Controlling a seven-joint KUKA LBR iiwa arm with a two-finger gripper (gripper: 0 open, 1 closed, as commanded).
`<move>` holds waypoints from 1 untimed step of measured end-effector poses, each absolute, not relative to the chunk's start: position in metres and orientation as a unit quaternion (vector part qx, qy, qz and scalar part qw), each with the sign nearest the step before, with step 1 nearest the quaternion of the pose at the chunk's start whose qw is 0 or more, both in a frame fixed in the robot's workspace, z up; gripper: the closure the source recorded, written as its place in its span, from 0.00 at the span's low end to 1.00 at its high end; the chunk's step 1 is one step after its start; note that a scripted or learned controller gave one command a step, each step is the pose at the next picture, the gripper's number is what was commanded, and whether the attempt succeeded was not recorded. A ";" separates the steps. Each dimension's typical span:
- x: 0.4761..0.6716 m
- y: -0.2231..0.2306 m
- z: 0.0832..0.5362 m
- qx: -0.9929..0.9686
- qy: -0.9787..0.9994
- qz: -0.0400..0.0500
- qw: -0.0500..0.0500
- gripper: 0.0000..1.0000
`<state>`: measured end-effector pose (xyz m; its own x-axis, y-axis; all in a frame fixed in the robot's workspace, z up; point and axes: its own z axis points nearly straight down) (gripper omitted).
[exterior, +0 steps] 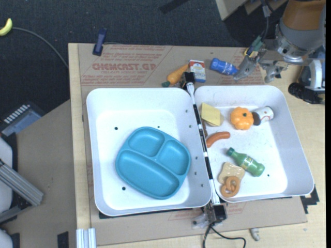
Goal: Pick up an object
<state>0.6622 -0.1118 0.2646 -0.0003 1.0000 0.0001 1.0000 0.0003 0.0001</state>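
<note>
**Bench check: gripper above right bin's far rim, nothing held**

Dark carpet all round; brown board bench (129, 66) printed with red lettering, bearing two white bins side by side. Left bin (98, 138): holds one blue divided plate (152, 161), lying flat, toward 5 o'clock of the bin floor. Right bin (289, 154): holds six items. Yellow wedge (211, 114) at 10 o'clock, just beside the shared rim. Orange pumpkin (242, 118) near 12 o'clock, touching or nearly touching a small white and dark-red piece (265, 114) on its 3 o'clock side; cannot tell which. Sausage (217, 137) at 9 o'clock, lying against the shared rim. Green bottle (246, 161) near centre, on its side, neck pointing to 10 o'clock. Pretzel (230, 180) at 7 o'clock, just beside the bottle.

On the board beyond the bins, at 12 o'clock: carrot (177, 75), small white and red carton (197, 70), blue can (223, 66) on its side. Blue clip (99, 42) at the board's 11 o'clock corner.

Gripper (257, 66) hanging over the far rim of the right bin, at 1 o'clock of it, well apart from every item inside. Fingers (243, 70) spread, released, nothing between them.
</note>
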 end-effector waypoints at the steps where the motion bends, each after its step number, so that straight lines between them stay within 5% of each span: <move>1: 0.598 -0.107 0.137 0.707 0.707 -0.001 -0.002 0.00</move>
<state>0.5978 -0.1074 0.1374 0.0009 1.0000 0.0007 1.0000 -0.0009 -0.0043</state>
